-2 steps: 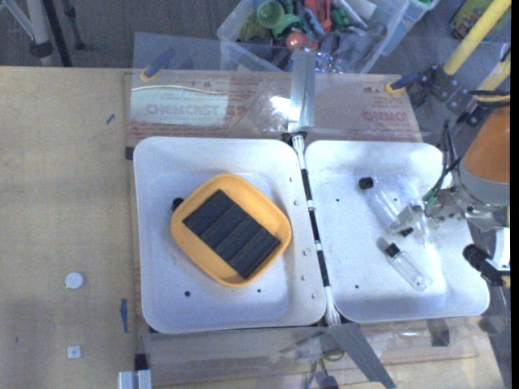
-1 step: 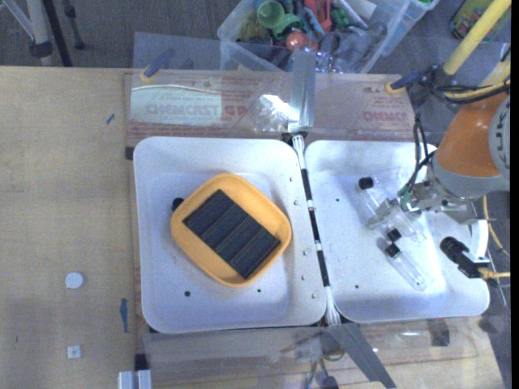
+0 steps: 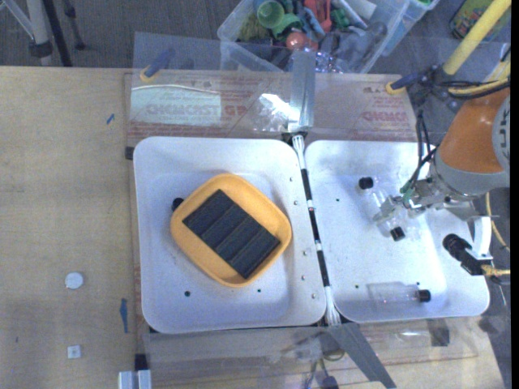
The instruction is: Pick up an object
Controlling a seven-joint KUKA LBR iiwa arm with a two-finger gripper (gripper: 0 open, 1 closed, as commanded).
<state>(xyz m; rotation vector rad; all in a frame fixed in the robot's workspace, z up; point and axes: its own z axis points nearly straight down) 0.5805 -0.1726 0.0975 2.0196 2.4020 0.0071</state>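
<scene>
A yellow rounded-square object [image 3: 231, 230] with dark ribbed panels on top lies tilted in the left bin [image 3: 154, 298]. The right bin [image 3: 349, 160] holds a clear tube with a black cap [image 3: 397, 293] near its front wall, a small black-capped piece [image 3: 365, 183] toward the back, and another small black-tipped piece [image 3: 396, 233] in the middle. My gripper [image 3: 389, 209] reaches in from the right and sits low over the middle of the right bin, just above that black-tipped piece. Glare on the pale metal blurs its tip.
A clear tub of colourful toys [image 3: 324, 10] stands behind the bins. Cardboard [image 3: 178, 104] lies along the back edge. A black cylindrical part [image 3: 461, 254] and cables hang by the arm at the right bin's right side. Bare wooden bench [image 3: 57, 201] stretches to the left.
</scene>
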